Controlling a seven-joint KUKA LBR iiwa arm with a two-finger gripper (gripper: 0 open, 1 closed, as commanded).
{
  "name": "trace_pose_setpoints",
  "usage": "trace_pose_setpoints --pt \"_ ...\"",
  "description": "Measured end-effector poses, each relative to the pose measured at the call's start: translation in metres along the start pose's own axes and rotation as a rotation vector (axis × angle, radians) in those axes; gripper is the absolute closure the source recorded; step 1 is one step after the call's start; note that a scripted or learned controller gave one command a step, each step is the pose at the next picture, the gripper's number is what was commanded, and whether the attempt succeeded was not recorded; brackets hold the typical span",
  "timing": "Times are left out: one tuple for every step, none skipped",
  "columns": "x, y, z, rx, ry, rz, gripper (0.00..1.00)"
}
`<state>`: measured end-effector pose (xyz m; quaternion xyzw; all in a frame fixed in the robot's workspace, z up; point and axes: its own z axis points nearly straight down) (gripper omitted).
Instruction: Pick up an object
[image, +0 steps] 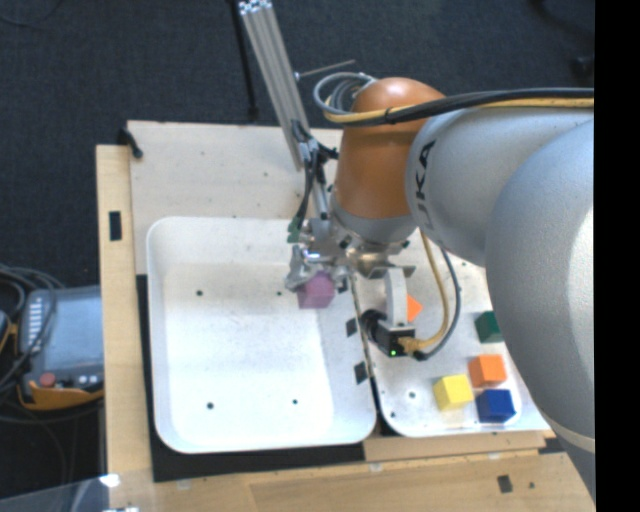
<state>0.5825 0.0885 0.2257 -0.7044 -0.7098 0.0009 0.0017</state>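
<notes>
Gripper (312, 272) over left bin (200, 420), pink block (319, 291) at fingertips; grasp and jaw opening unclear. Arm (480, 200) hides much of right bin (420, 425).

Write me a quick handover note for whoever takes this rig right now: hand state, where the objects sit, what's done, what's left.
Hand: over the left bin, near its right wall, with a purple block right at its tip. Whether the block is actually gripped cannot be told from this view.
Right bin: yellow block, orange block, blue block and green block loose near the arm's side.
Done: hand brought to the purple block.
Left: confirm the grip and a clean lift; retry if it slips.
</notes>
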Motion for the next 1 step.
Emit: trace_pose_setpoints --pt "-0.0031 0.0008 -0.0002 -0.002 0.000 0.007 0.00"
